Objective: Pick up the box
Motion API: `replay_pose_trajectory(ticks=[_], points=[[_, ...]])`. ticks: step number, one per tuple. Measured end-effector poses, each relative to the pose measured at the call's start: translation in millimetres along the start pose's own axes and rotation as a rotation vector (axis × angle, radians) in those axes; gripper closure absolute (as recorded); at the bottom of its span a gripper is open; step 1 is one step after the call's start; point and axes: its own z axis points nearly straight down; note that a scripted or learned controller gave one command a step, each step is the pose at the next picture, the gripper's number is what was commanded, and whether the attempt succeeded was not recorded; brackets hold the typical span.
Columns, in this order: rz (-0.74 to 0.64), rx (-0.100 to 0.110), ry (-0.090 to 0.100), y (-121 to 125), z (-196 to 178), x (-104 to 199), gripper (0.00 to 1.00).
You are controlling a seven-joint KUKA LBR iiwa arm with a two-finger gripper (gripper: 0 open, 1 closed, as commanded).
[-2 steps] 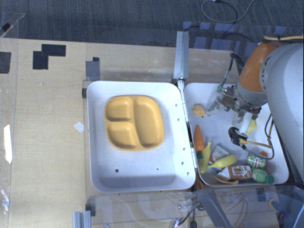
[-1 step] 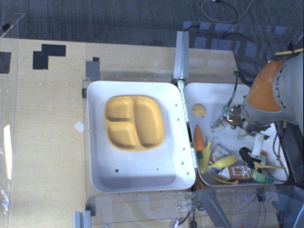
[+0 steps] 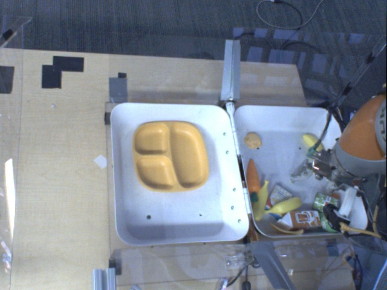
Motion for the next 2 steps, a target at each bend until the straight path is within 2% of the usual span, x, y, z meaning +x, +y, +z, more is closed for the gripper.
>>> replay_pose_trajectory(ticks=[1,2], points=[[0.004,0.006,-0.001,107.2,3.8,66.6,0.00],[-0.018,0.005,-0.001,69.3,2.0,26.4,0.00]])
